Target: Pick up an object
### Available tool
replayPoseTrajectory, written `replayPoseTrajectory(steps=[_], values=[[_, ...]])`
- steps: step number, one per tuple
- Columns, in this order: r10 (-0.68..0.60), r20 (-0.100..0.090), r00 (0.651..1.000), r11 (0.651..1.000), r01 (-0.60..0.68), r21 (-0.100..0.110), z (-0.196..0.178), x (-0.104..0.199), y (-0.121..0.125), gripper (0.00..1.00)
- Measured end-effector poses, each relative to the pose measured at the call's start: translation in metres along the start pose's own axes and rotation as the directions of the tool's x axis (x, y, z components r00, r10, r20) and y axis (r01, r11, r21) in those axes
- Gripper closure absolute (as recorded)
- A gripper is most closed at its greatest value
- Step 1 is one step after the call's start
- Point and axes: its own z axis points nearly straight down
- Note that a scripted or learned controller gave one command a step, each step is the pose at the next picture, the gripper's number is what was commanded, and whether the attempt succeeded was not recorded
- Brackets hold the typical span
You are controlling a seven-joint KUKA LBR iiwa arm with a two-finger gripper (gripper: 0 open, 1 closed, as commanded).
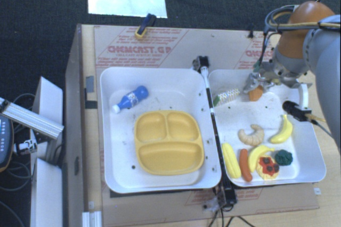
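Observation:
My gripper [257, 83] hangs low over the back of the right bin [314, 164], reaching in from the right. A small orange object [256, 94] sits directly under its tip, touching or nearly touching it. Whether it is gripped I cannot tell. Further forward in the same bin lie a croissant [251, 136], a banana [282, 130], a second yellow piece [258, 154], a corn cob [230, 159], a sausage [245, 165], a pizza slice [268, 166] and a green broccoli [283, 157]. A clear wrapped item [226, 96] lies at the back left of this bin.
The left bin [109, 130] holds a yellow divided plate [169, 142] and a blue bottle [130, 99] on its side. A black divider bar [210, 108] runs between the bins. A black part with a cable [294, 110] juts out under the arm.

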Motion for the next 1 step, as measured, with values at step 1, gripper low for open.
replayPoseTrajectory(steps=[1], values=[[0.002,-0.004,1.000,1.000,-0.002,0.000,-0.0902,0.0802,-0.0531,1.00]])
